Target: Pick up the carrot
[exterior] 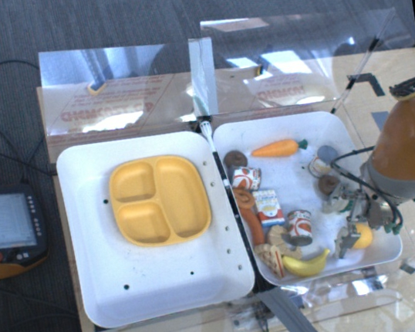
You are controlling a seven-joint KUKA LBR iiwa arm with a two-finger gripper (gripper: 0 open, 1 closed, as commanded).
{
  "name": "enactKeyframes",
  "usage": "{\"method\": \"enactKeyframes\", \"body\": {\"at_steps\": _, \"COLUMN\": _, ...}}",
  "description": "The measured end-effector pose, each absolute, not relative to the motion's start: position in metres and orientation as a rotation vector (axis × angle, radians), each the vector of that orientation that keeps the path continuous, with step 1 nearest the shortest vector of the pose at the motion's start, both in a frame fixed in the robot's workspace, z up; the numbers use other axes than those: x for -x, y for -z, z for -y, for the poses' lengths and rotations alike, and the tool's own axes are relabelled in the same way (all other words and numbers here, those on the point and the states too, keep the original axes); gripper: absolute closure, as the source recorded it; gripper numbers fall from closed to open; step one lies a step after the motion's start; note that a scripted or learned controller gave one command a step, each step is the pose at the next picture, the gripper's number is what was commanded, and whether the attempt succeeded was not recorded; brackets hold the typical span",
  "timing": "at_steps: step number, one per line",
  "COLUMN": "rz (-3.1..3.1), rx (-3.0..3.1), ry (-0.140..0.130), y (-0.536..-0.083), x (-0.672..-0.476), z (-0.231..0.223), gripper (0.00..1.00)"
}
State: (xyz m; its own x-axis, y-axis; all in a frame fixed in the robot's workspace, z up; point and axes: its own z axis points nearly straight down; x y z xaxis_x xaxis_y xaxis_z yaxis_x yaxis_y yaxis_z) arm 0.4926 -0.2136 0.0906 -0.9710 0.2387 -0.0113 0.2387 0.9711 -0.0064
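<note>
From the camera above the bench, we find the orange toy carrot with its small green top (274, 149) lying near the far wall of the right shallow white bin (359, 137). Its long axis runs left to right across the view, almost level, green end pointing right. It lies by itself, with a dark brown round piece (234, 160) just to its left and a small grey disc (326, 153) to its right.

The two-finger gripper (353, 236) hangs low in the near right corner of that bin, beside a yellow plastic banana (306, 263) and a small yellow rounded thing (364, 235). We cannot tell how its fingers are set; cables and clutter blur them.

So the carrot lies up and to the left of the gripper, well apart from it, across the bin's far side. We judge the coming move must carry the gripper that way and close across the carrot's short width.

The yellow divided plastic plate (160, 200) sits in the left white bin (103, 295), far from all this.
</note>
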Motion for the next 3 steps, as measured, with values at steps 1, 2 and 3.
{"method": "enactKeyframes", "body": {"at_steps": 1, "rz": -3.089, "rx": -0.483, "ry": 0.003, "y": -0.091, "x": -0.490, "z": 0.214, "gripper": 0.00}}
{"method": "enactKeyframes", "body": {"at_steps": 2, "rz": -3.090, "rx": -0.483, "ry": 0.005, "y": -0.099, "x": -0.491, "z": 0.213, "gripper": 1.00}}
{"method": "enactKeyframes", "body": {"at_steps": 3, "rz": -3.147, "rx": 0.064, "ry": -0.005, "y": -0.098, "x": -0.485, "z": 0.183, "gripper": 1.00}}
